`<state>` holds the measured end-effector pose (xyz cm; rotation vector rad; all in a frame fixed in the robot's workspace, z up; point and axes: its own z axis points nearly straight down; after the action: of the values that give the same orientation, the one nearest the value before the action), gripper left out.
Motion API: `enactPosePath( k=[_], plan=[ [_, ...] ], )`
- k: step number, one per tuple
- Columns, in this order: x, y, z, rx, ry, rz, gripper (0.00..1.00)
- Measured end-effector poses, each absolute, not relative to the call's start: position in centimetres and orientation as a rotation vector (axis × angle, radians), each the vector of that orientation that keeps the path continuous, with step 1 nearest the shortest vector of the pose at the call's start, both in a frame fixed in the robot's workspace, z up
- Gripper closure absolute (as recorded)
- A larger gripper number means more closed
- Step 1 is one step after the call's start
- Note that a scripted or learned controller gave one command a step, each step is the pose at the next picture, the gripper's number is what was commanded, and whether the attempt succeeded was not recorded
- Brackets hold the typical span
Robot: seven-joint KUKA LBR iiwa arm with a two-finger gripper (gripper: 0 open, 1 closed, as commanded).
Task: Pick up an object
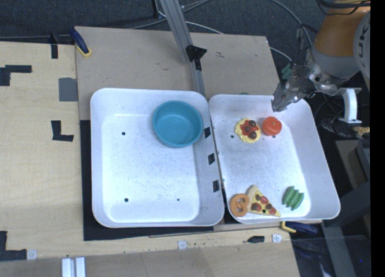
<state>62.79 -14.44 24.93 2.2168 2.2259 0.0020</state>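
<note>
Camera view, looking down at a slant on a tan bench (36, 149) bearing two shallow white bins side by side. Left bin (114, 197), centre-left of the frame: a blue bowl (177, 124) sits upright in its upper right corner, close to the wall shared with the neighbouring bin. Right bin (313, 155), centre-right of the frame: a small round pizza-like piece (248, 130) lies in the upper middle, with an orange-red round object (272, 126) just beside it on the right. Along the lower edge lie a brown pretzel-shaped piece (239, 205), a pizza slice (262, 203) touching it on the right, and a green ribbed piece (293, 197) apart from them toward the lower right corner. Grey arm (337, 35) with orange band enters from the upper right of the frame; its gripper (281, 103) hangs over the upper right rim of the right bin, just above and right of the orange-red round object, pointing down and left. No object is seen between its tips, and whether the claw is wide or narrow cannot be told at this angle. A grey metal post (177, 23) runs diagonally from the top of the frame down to the gap between the bins
</note>
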Motion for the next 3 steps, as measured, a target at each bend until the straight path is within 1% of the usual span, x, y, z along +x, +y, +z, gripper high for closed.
enactPosePath(
  k=[1, 2, 3],
  plan=[
    [63.2, -9.6, 24.3, 2.218, 2.227, 0.000, 1.00],
    [61.6, -4.2, 23.8, 2.217, 2.227, 0.000, 1.00],
    [61.3, 0.2, 24.2, 2.218, 2.226, 0.001, 1.00]
  ],
)
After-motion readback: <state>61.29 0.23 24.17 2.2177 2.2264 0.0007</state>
